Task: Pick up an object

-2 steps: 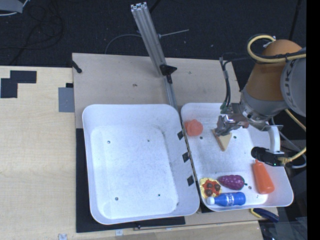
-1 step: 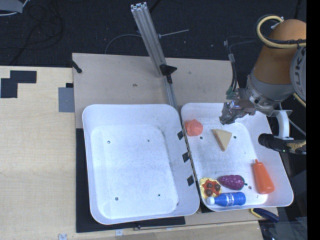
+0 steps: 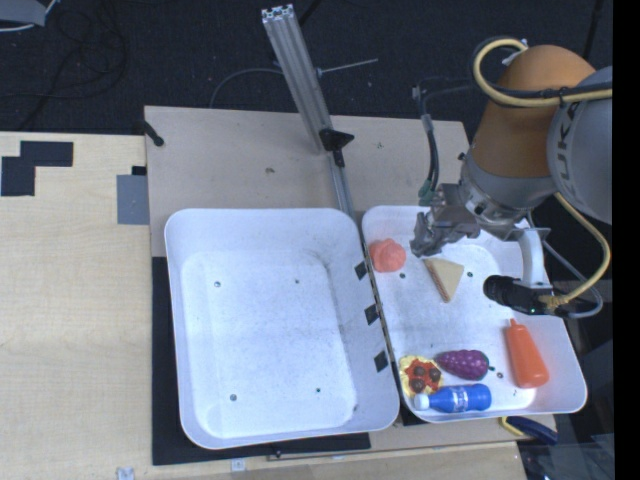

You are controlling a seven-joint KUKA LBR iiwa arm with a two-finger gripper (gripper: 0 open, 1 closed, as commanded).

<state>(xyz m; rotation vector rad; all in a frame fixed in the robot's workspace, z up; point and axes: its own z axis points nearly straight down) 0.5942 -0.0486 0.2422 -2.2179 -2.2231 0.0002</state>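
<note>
Camera view: a slanted look down on two shallow white bins side by side, the arm reaching in from the right.
Arm: grey, with an orange band [image 3: 530, 93] above the wrist, leaning over the right bin [image 3: 480, 268].
Pincer [image 3: 432, 236]: dark, pointing down over the far part of the right bin; whether it is spread or closed I cannot tell, as the fingers merge into one dark shape.
Held or touched: nothing can be seen between the tips; contact with the bin floor or with any object cannot be told.
Cheese wedge [image 3: 446, 277]: pale yellow, triangular, lying flat just below and slightly right of the pincer, the nearest thing to it.
Pink ball [image 3: 388, 256]: rounded, salmon pink, just left of the pincer, against the bin's left wall.
Orange bottle [image 3: 525, 354]: bright orange with a narrow neck, lying well below and right of the pincer.
Grapes [image 3: 463, 363]: a dark purple bunch, well below the pincer near the bin's front.
Blue bottle [image 3: 457, 399]: blue with a white end, lying on its side at the front rim, just below the grapes.
Yellow and red toy [image 3: 420, 375]: small, patterned, left of the grapes.
Left bin [image 3: 265, 323]: white, well left of the pincer.
</note>
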